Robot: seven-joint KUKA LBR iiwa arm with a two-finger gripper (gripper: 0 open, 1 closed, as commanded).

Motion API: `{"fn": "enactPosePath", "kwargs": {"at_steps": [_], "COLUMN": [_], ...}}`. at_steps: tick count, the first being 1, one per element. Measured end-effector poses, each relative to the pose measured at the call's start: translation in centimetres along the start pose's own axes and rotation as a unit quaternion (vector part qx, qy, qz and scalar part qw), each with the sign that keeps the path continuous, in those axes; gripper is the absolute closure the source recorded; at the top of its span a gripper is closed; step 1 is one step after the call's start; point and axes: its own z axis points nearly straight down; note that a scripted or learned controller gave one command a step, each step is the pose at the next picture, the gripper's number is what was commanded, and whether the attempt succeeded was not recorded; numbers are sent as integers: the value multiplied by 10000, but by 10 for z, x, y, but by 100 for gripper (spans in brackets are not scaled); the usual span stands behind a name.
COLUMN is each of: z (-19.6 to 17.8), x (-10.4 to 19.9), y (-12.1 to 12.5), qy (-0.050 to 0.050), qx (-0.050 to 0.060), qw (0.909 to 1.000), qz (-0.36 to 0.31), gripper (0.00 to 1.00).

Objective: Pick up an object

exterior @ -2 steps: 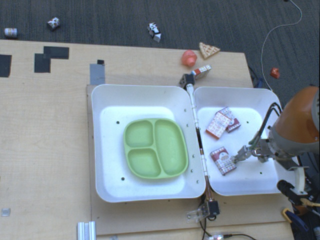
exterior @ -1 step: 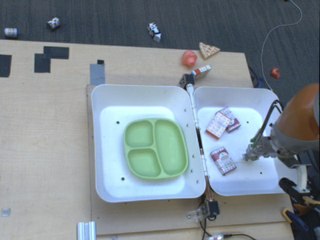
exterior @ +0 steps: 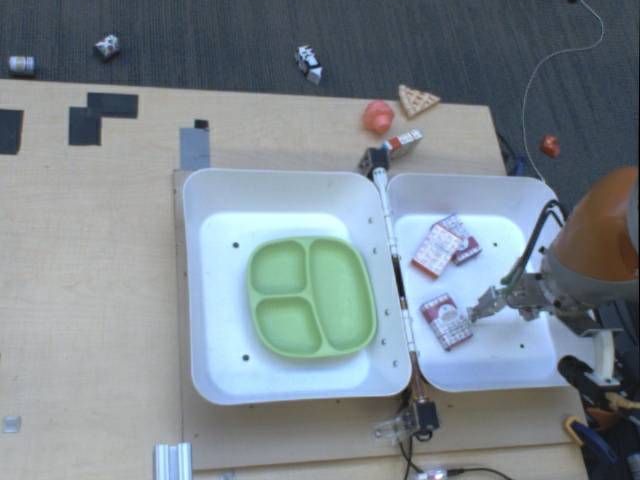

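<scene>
My gripper [exterior: 478, 311] sits low in the right bin [exterior: 530, 368], finger state not discernible, with the nearest packet [exterior: 445, 321] just to its left, long axis slanting toward the bin's front corner, and two more packets [exterior: 444, 245] farther back.

The arm [exterior: 600, 248] reaches in from the right, wrist low.

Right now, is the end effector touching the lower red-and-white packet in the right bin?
Cannot tell. In the camera view the end effector tip sits at the packet's right edge, with neither contact nor a gap plainly visible.
</scene>
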Motion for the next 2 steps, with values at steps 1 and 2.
{"fn": "enactPosePath", "kwargs": {"at_steps": [1,2], "z": [9,-2], "x": [49,53], "y": [-8,-5], "qy": [-63,-26], "qx": [-5,-22], "qw": [10000,10000], "qz": [54,31], "gripper": [0,100]}}
